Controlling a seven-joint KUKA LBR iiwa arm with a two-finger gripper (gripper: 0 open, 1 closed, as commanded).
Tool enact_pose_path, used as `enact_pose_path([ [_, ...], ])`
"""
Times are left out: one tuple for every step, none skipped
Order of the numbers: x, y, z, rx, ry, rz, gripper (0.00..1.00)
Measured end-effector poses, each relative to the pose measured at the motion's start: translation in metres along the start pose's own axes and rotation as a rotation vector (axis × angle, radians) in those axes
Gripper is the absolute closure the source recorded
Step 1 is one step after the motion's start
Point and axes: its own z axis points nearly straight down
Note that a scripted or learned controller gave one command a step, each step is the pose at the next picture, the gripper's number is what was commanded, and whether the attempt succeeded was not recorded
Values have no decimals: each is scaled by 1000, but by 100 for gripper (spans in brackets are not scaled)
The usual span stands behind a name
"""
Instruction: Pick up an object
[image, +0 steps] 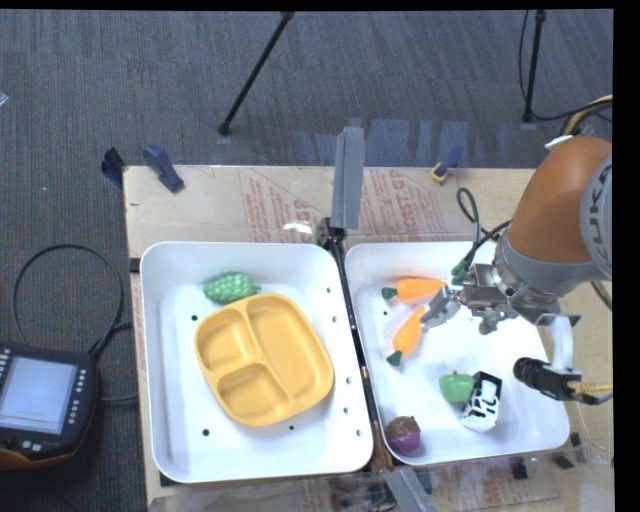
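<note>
While the tool (437, 312) is poised with its fingers apart just beside two toy carrots (409, 330) in the right bin (545, 430), the nearer carrot is judged light, stiff and slippery, best gripped across its thick orange middle.

1. The flat brown cardboard sheet (270, 205) under the two bins carries faint red printed lettering — reversed or upside down, too blurred to read.
2. The grey and orange robot arm (575, 215) shows dark letters at its right edge — apparently "UK", partly cut off.
</note>
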Motion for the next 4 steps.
enact_pose_path([
  [14,52,110,11,1,-56,0],
  [14,54,98,8,2,-58,100],
  [19,19,125,-5,0,-127,100],
  [4,25,-2,-9,0,-110,100],
])
